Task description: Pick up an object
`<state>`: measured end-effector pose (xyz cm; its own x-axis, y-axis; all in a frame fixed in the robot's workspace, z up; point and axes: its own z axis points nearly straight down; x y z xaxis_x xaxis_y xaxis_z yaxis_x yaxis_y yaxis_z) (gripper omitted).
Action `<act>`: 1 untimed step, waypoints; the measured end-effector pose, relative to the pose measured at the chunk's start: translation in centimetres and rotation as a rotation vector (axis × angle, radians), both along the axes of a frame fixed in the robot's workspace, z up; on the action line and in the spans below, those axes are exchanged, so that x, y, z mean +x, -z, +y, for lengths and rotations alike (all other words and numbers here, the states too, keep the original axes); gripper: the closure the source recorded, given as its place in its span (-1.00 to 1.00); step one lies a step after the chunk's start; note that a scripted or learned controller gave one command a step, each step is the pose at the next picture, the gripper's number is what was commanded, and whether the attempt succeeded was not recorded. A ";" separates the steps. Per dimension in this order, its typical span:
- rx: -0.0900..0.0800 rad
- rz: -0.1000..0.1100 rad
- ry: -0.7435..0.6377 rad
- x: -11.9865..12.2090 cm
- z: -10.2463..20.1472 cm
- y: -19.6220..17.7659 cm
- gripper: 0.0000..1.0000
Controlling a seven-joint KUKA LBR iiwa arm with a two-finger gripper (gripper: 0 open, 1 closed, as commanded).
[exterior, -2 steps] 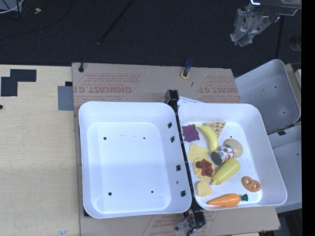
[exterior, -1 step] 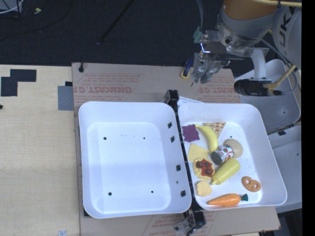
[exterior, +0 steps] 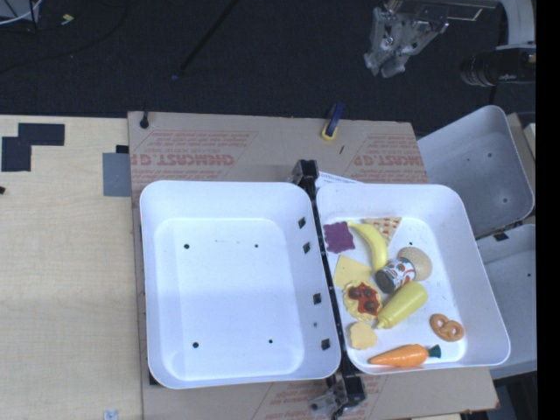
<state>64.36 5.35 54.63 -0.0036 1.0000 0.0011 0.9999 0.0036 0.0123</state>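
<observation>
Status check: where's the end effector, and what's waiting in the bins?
End effector high, beyond the bins, holding nothing visible. Banana, carrot, mustard bottle clustered in right bin. No obstruction above them.

Pale wooden bench (exterior: 61,261), brown cardboard sheet (exterior: 262,151) on it, two white bins (exterior: 227,201) side by side on the cardboard, blue-yellow clamp (exterior: 332,122) at the cardboard's far edge.

The arm (exterior: 516,11) is cut off at the top right edge. The gripper (exterior: 389,55) is blurry. The can (exterior: 395,275) partly hides behind the yellow bottle (exterior: 404,304) and banana (exterior: 372,243).
</observation>
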 end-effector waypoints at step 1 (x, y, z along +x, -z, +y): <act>-0.003 0.034 -0.002 -2.8 5.2 16.9 1.00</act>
